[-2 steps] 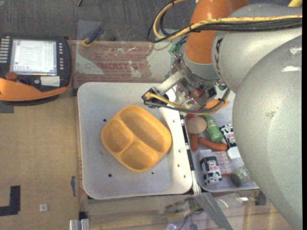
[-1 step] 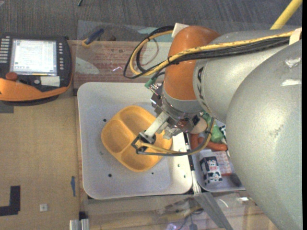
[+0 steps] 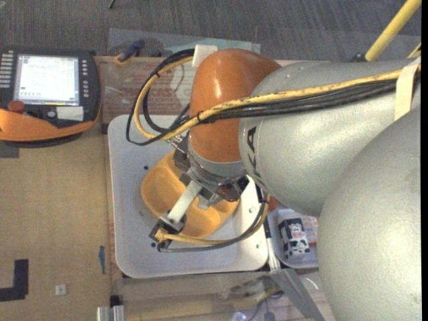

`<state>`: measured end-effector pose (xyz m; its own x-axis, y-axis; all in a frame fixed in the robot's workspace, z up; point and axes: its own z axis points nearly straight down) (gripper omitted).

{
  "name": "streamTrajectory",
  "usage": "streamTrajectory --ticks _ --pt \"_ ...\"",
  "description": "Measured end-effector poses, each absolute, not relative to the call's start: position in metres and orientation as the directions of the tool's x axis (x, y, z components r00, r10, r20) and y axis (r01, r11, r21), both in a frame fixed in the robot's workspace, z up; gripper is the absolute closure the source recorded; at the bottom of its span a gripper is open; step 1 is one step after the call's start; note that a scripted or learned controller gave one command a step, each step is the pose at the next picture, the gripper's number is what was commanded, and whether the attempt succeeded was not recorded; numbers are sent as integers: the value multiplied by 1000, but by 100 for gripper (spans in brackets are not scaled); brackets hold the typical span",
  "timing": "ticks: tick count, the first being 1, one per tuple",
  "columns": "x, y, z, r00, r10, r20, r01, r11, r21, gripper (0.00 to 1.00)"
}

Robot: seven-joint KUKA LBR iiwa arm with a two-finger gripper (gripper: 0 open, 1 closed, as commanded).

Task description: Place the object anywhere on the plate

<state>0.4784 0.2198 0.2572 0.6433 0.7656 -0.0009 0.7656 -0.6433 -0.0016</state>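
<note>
View from above the counter, at a slant. The arm is reached in from the right and is held low over the left bin, much of which is covered by it. A yellow plate is seen on the white floor of that bin, with its left part bare and its right part passing beneath the orange band and the wrist. The tool is placed directly above the plate's right half and is viewed from behind. Whether it is spread, pressed together or pinching anything cannot be told.

The position of the object cannot be told either. Nothing loose is seen on the bare part of the plate, and the area under the wrist is hidden. A small black-and-white item is seen in the strip of the right bin left uncovered by the arm. It cannot be said whether this is the object concerned.

The step in hand is judged to be the delivery over the plate. If the object is carried, a release just above the plate is called for next, followed by a straight lift. If nothing is carried, the object must first be found and grasped. A control pad is laid on the counter at upper left.
</note>
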Motion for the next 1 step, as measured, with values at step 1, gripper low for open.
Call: streamTrajectory --ticks 1 --pt "508 192 248 529 849 -1 849 -529 -1 100"
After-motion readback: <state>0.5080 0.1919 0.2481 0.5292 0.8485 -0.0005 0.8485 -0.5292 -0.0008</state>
